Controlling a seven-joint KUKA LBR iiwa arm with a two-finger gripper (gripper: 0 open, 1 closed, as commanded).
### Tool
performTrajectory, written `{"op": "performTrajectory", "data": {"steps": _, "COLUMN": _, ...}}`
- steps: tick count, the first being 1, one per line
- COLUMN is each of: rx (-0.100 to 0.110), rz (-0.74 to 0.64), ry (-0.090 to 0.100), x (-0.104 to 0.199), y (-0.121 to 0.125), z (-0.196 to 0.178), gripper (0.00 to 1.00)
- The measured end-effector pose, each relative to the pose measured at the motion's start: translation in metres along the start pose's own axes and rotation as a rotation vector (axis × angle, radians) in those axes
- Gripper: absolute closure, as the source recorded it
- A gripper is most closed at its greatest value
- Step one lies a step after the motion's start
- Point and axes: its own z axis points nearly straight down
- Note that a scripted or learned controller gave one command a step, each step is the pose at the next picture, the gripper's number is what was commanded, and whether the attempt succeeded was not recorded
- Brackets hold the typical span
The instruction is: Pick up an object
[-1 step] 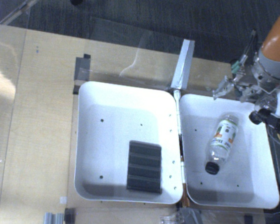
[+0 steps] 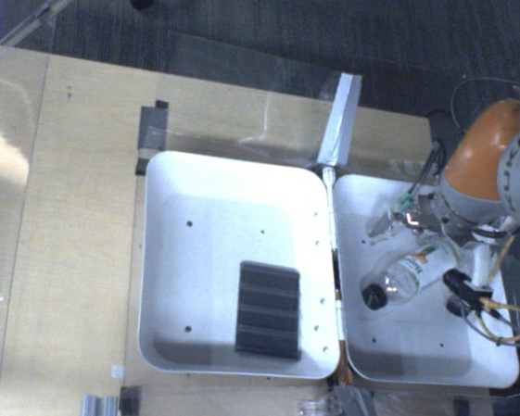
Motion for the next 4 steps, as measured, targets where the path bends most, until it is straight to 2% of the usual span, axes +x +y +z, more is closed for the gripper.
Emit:
{"op": "performTrajectory", "data": {"steps": 1, "rx": -0.004, "rz": -0.062, "ry": 0.000, "x": 0.008, "y": -0.043, "z": 0.007, "gripper": 0.00}}
{"op": "performTrajectory", "data": {"steps": 2, "rx": -0.001, "rz": -0.174, "ry": -0.001, "x": -0.040, "y": 0.029, "z": 0.008, "gripper": 0.00}}
{"op": "performTrajectory", "data": {"steps": 3, "rx": 0.017, "rz": -0.326, "ry": 0.001, "x": -0.043, "y": 0.036, "z": 0.008, "gripper": 0.00}}
{"op": "performTrajectory", "data": {"steps": 4, "rx": 0.019, "rz": -0.350, "ry": 0.007, "x": -0.047, "y": 0.036, "z": 0.008, "gripper": 0.00}}
